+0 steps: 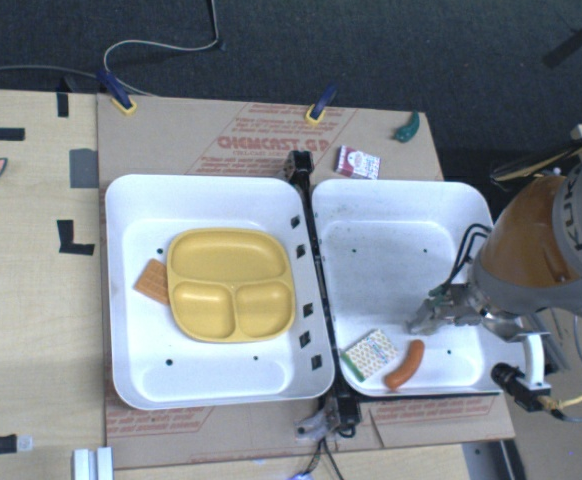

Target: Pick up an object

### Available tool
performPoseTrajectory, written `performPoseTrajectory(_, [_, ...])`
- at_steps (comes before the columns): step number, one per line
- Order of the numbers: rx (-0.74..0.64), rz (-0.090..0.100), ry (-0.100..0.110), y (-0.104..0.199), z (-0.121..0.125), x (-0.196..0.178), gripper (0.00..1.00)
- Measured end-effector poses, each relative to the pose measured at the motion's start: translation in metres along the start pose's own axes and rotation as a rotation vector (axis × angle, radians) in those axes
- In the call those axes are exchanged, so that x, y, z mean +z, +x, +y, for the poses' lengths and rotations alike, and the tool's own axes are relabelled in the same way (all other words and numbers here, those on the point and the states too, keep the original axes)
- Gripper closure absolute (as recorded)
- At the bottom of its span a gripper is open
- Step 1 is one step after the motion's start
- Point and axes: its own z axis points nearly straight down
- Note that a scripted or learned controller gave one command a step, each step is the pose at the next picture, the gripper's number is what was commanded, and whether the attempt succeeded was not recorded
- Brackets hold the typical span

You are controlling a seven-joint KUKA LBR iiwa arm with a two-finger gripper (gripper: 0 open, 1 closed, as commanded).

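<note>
The gripper (433, 313) is hovering in the right bin (391, 208), seemingly spread apart and empty; the sausage (404, 365) is lying lower left, needing a centred descent

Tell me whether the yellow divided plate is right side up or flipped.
Right side up: the yellow plate in the left bin shows its three hollow compartments.

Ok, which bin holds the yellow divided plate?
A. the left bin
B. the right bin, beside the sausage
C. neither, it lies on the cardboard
A: the yellow divided plate sits inside the left bin, while the sausage lies in the right bin.
</note>
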Motion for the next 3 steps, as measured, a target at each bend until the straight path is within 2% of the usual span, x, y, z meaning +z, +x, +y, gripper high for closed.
performPoseTrajectory(3, [-0.002, 0.004, 0.003, 0.002, 0.001, -0.027, 1.00])
